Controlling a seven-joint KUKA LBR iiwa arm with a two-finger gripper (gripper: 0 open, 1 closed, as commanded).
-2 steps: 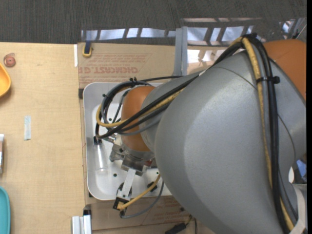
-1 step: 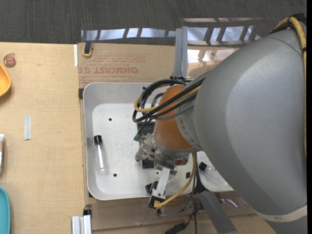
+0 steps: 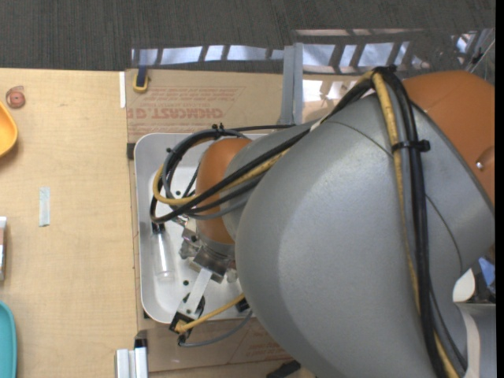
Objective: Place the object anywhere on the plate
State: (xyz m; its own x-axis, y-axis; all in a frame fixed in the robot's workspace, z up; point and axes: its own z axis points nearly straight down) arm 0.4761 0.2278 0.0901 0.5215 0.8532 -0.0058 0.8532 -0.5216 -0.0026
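Reaching deep into the white bin [image 3: 144,211], low over its floor near the left wall: grey arm [image 3: 339,242] with gripper [image 3: 197,270] angled toward the front left corner. Lying just beside it, along that left wall, a clear tube-like object [image 3: 162,252], probably the piece to be moved. Grip state impossible to tell; nothing seen held. Judged to be at the pick-up step, delivery not yet begun. Needed next: a sure hold on the object, a lift clear of the bin wall, a carry to the plate.
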